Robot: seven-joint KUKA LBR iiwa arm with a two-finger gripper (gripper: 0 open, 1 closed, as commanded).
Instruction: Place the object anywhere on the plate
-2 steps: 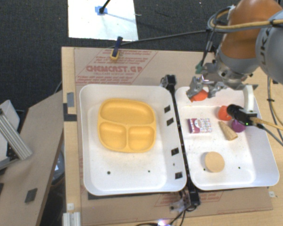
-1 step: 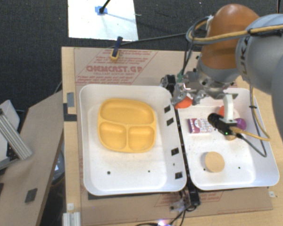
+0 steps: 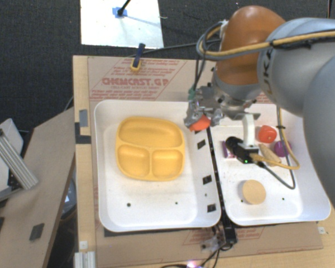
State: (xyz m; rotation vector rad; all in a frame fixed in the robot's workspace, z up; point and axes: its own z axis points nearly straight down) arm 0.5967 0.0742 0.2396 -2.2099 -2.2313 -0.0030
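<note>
One small orange object (image 3: 200, 125) — likely light, rigid — sat clamped in the gripper (image 3: 199, 121), at three o'clock of the yellow divided plate (image 3: 150, 148).

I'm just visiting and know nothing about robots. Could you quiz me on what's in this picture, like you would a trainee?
1. True or false: the yellow plate lies in the left bin.
2. How many compartments does the plate have? A) two B) three C) four
3. Fill in: the small thing at the claw is coloured ____.

Key: 1. True. 2. B, one long one and two smaller ones. 3. Orange; the orange piece sits at the claw's tip, above the divide between the bins, just right of the plate.
</note>
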